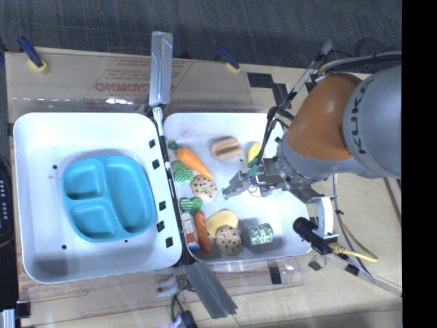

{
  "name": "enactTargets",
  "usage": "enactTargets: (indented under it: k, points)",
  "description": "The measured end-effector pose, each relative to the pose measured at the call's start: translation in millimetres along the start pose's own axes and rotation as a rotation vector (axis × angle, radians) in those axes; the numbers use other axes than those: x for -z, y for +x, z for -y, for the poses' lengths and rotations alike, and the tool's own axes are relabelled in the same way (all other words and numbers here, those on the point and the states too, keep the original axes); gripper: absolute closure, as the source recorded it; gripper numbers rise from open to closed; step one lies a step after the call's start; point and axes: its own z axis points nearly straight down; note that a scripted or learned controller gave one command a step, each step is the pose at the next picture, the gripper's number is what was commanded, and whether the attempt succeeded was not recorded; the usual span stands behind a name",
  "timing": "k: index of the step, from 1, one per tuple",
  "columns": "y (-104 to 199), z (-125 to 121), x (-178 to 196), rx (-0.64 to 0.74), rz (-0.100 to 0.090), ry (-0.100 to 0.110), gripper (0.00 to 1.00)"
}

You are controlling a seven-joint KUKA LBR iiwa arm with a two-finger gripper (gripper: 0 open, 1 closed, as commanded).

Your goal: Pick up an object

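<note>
Cookie (pixel 203 186) looks like the nearest target: right bin (pixel 273 124), just below the carrot (pixel 193 160), left of the gripper (pixel 232 187). Gripper hovers above the bin floor, nothing in it; whether it's spread or closed I can't tell. Cookie is probably light rigid plastic, flat and slippery; pinch across the rim.

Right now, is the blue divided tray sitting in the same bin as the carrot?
No, the blue divided tray lies in the left bin, while the carrot lies in the right bin.
</note>
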Motion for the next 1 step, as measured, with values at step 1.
enactTargets:
  k: [1]
  points:
    - [21.3, -40.1, -99.7, 0.085, -0.001, 0.008, 0.00]
